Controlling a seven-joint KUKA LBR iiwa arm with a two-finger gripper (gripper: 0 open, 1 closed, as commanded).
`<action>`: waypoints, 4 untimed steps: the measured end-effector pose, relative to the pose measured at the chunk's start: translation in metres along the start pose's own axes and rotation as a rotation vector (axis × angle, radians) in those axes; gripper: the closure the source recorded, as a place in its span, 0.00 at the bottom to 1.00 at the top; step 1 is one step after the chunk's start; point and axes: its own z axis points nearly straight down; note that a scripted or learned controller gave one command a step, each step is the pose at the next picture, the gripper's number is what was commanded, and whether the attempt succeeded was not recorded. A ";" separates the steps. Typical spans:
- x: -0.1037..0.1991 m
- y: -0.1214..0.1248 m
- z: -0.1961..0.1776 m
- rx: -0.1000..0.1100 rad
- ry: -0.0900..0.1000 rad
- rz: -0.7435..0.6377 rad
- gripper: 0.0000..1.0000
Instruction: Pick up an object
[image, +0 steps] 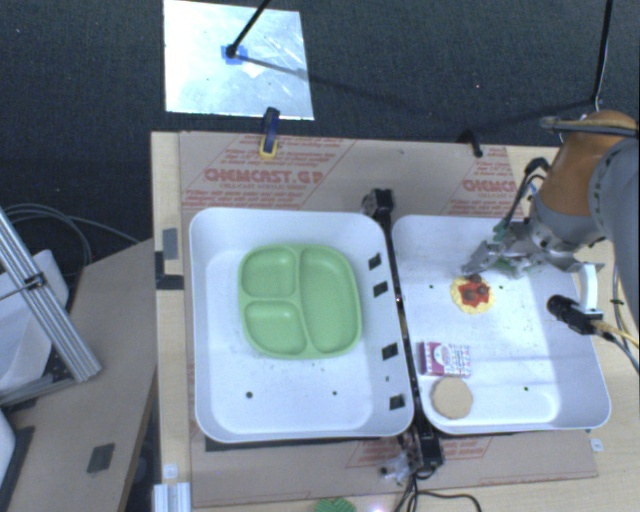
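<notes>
Tool (482, 262) in rt bin (575, 400), just above pizza toy (472, 295); can't tell if tips apart or together

Green divided plate (300, 300), white bins (215, 330)

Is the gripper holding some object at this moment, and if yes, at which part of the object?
Nothing is seen held. The gripper hovers just above the yellow and red toy in the right bin, with no object between its jaws.

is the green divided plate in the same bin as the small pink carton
No, the green divided plate lies in the left bin; the pink carton is in the right bin.
</notes>
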 end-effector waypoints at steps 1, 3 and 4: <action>0.054 -0.031 0.001 0.000 -0.002 -0.007 0.00; 0.129 -0.052 -0.104 -0.007 -0.002 -0.011 1.00; 0.125 -0.053 -0.099 -0.004 -0.003 -0.003 0.00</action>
